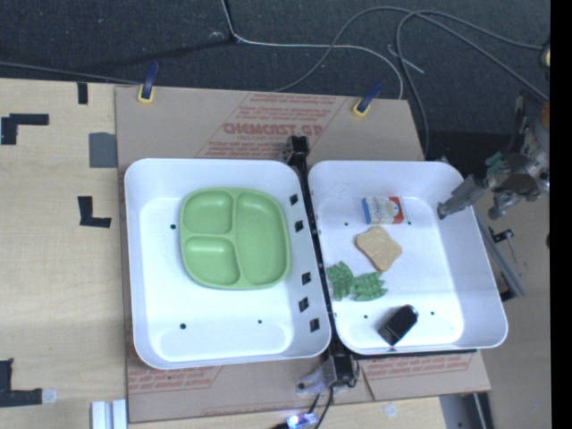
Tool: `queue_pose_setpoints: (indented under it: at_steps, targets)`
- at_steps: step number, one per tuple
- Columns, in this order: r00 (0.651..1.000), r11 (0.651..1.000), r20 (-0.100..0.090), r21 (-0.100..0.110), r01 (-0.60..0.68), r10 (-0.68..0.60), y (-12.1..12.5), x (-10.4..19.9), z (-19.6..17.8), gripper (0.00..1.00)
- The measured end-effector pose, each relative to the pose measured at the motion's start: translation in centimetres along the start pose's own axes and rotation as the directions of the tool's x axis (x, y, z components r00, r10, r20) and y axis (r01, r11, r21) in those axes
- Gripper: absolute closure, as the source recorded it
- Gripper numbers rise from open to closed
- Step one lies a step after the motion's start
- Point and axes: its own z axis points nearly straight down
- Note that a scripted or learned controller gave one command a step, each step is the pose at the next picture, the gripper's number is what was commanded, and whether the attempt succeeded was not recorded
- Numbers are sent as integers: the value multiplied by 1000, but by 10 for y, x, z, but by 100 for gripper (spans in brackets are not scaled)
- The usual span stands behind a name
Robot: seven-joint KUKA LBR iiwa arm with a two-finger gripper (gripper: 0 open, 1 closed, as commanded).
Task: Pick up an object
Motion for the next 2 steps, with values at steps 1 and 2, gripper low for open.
queue_pose_setpoints:
  at_steps: [1,2]
  targets:
    - [1000,1000,3,-12,4,-4,2,1,-7,0]
    - [1000,1000,2,-8,4,-4,-2,3,55,0]
